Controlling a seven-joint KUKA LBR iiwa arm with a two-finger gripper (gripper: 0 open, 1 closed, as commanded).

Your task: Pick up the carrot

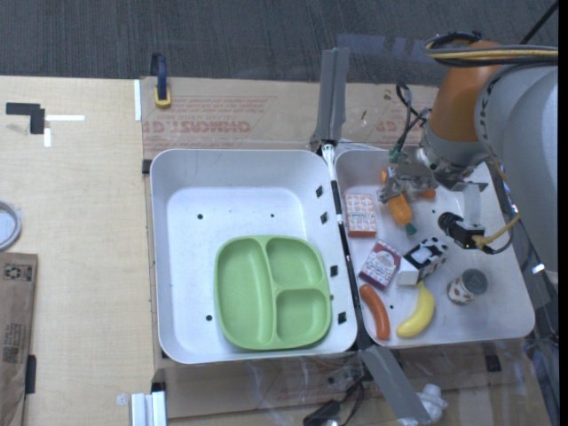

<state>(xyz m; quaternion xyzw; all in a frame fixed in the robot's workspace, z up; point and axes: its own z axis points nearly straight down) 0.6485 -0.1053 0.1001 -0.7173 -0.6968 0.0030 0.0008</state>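
Carrot between the gripper's fingers over the right bin

The left bin (169, 238) holds a green plate (271, 291). The right bin (506, 318) holds a sausage (375, 311), banana (418, 311), two small packets (360, 214), a cup (466, 285) and a black-and-white box (426, 254). At its far end the gripper (404, 185) grips the carrot (400, 207), fingers narrowed around it

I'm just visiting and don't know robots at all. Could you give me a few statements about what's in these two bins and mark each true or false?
1. The green plate lies in the left bin. True.
2. The banana lies on the green plate. False: it lies in the right bin, near its front edge.
3. The tool is over the right bin, at the carrot. True.
4. The carrot sits in the left bin. False: it is in the right bin, just under the tool.
5. A red sausage lies beside the banana. True.
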